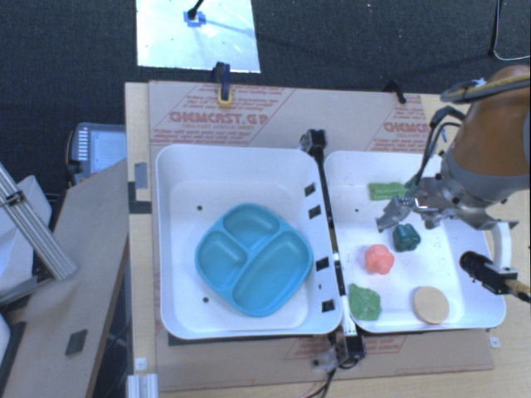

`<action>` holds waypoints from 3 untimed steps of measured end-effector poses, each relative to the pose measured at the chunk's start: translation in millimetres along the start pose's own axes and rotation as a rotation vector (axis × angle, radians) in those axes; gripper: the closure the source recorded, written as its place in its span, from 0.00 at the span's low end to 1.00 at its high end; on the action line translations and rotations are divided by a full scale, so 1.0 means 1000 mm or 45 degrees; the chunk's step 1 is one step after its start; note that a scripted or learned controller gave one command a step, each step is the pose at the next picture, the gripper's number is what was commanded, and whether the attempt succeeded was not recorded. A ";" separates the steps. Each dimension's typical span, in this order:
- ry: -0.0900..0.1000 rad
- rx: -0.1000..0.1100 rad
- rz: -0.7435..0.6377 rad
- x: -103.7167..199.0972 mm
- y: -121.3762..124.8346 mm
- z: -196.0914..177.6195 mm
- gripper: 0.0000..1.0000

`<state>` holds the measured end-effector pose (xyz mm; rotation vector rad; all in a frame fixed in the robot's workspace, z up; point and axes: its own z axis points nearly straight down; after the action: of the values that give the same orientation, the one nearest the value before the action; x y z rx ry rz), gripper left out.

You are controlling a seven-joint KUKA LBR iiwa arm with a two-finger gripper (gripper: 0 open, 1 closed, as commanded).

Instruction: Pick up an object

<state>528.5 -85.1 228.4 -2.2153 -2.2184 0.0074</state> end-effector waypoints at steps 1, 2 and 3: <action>-0.001 -0.012 -0.002 0.000 0.002 -0.004 0.00; -0.001 -0.004 0.000 -0.002 0.001 0.058 0.00; 0.000 -0.004 0.001 0.001 -0.007 0.118 0.00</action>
<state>520.8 -84.0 110.8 -2.2173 -2.2195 0.0042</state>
